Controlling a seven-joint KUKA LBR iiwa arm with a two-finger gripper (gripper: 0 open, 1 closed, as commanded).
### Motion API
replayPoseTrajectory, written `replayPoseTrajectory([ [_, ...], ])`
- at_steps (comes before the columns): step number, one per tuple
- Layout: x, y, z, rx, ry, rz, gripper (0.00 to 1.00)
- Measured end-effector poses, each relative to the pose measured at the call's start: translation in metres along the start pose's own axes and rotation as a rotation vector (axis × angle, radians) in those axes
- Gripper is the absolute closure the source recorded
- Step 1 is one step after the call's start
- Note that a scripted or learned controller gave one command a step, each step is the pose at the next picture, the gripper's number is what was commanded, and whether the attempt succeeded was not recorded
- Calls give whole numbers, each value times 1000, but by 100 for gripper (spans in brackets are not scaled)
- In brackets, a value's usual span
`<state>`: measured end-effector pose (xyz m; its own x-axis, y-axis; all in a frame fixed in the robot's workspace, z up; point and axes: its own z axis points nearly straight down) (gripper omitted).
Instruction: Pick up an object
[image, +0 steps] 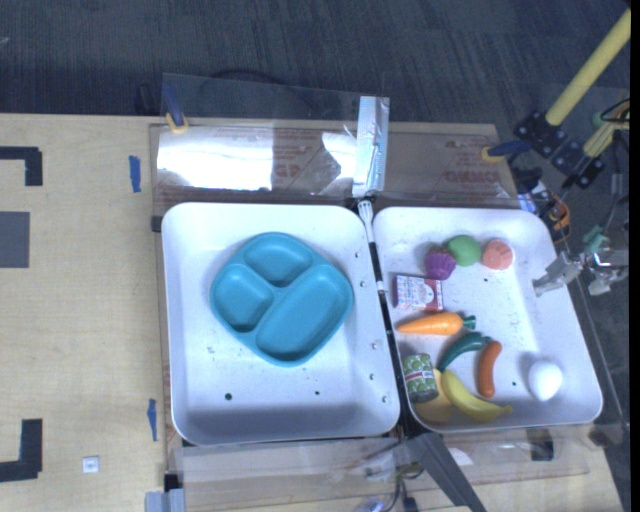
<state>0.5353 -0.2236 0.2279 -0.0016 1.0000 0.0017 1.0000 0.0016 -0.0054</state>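
The right white bin (575, 330) holds several toy foods. At its back lie a purple grape bunch (440, 264), a green ball-like fruit (463, 249) and a pink-orange fruit (497, 254). A small pink carton (417, 292) sits above an orange carrot (432, 324). Below them are a dark green vegetable (462, 349), a red-orange sausage (487, 368), a green-labelled can (419, 372) and a yellow banana (470, 398). A white egg (545, 380) rests alone near the front right corner.
The left white bin (190, 340) carries a blue divided plate (282, 297). A clear plastic sheet (270, 150) stands behind the bins. A yellow rod (590, 70) with black clamps and a metal bracket (560, 270) crowd the right bin's far right rim.
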Motion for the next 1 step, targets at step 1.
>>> replayPoseTrajectory([
  [1,88,6,23,2,1,-128,0],
])
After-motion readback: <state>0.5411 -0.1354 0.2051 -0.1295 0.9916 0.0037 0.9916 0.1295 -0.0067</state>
